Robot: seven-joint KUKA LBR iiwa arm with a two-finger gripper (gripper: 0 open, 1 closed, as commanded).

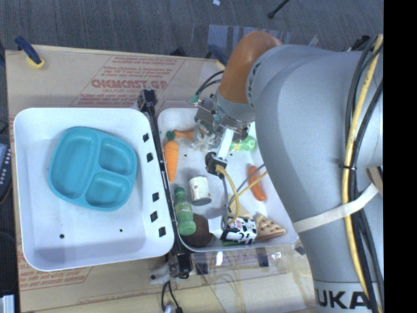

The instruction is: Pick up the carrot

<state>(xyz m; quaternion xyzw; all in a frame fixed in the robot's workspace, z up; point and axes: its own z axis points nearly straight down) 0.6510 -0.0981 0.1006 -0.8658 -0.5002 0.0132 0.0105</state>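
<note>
Grey arm (313,175) hides much; my tool (210,130), grip state unclear, could snag neighbouring toys beside the carrot (171,159).

Counting: two white bins (26,175), one blue divided plate (93,167), two carrots (171,158), one white cup (199,188), one green bottle (184,216), one cow toy (240,231), one pizza slice (268,227), one hotdog (257,182).
</note>
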